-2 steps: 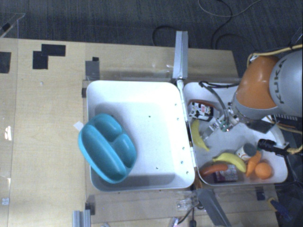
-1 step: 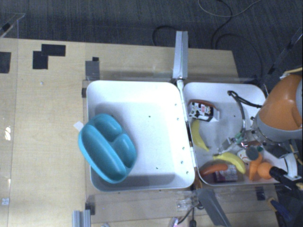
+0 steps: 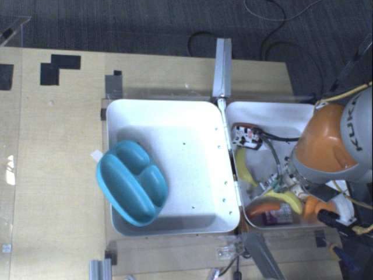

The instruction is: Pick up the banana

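The yellow banana [image 3: 243, 169] lies along the left wall of the right bin [image 3: 274, 114], its lower end hidden among wires and clutter. My gripper [image 3: 276, 183] is down inside this bin, just right of the banana, under the orange band of the arm [image 3: 323, 142]. A second yellow curved piece [image 3: 290, 199] sits just below the gripper; I cannot tell whether it is part of the same banana. Nothing is clearly held.
The left bin [image 3: 175, 115] holds a blue divided dish [image 3: 132, 181] at its front left. In the right bin's front lie an orange item [image 3: 265, 206], a dark packet [image 3: 278, 217] and another orange piece [image 3: 315, 206]. A small white-and-red item [image 3: 246, 136] and a black cable sit behind.
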{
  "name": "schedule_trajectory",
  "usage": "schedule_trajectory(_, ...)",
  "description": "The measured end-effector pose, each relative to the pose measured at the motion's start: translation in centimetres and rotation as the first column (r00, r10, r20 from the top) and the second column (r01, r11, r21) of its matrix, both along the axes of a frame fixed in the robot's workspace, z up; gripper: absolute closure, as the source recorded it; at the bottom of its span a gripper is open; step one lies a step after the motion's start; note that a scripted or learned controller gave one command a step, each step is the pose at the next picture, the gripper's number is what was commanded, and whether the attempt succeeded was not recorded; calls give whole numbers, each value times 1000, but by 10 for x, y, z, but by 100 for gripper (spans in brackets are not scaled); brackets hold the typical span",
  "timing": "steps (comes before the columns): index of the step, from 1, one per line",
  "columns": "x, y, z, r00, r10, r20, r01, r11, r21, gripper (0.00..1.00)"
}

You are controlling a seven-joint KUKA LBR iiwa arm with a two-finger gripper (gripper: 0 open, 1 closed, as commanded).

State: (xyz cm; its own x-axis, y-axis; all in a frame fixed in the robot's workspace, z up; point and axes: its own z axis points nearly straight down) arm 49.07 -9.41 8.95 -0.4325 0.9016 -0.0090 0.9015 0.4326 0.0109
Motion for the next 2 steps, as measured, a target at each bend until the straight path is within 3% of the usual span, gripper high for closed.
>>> schedule_trajectory(1,2,-8,0,1000,-2,-2,2,1000,6,0)
schedule_trajectory(2,6,-8,12,1000,-1,9,1,1000,4,100)
